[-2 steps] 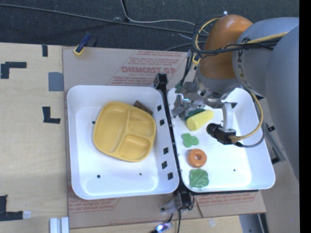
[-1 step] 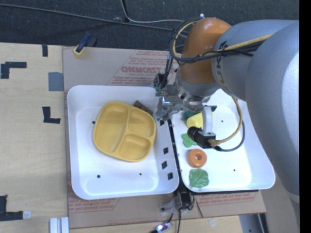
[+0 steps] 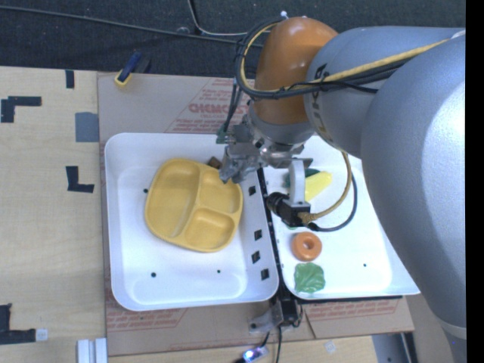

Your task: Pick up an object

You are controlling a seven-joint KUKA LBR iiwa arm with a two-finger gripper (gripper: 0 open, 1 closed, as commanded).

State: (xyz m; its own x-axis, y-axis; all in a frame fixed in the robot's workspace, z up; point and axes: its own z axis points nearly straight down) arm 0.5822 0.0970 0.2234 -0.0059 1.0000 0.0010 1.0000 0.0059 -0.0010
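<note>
A yellow divided plate (image 3: 193, 204) lies in the left white bin (image 3: 128, 278). My gripper (image 3: 231, 171) hangs over the plate's upper right rim, close to the wall between the bins. In the right white bin (image 3: 370, 278) lie an orange ring-shaped piece (image 3: 306, 245), a green leafy piece (image 3: 309, 277) and a yellow piece (image 3: 318, 183) partly hidden by a white part and a black part of the arm. The arm's orange band (image 3: 291, 59) and grey body cover much of the right bin.
The bins rest on a brown cardboard sheet (image 3: 166, 104) on the wooden bench. A small blue and yellow object (image 3: 128, 69) lies at the sheet's far left corner. Black cables run over the dark surface behind.
</note>
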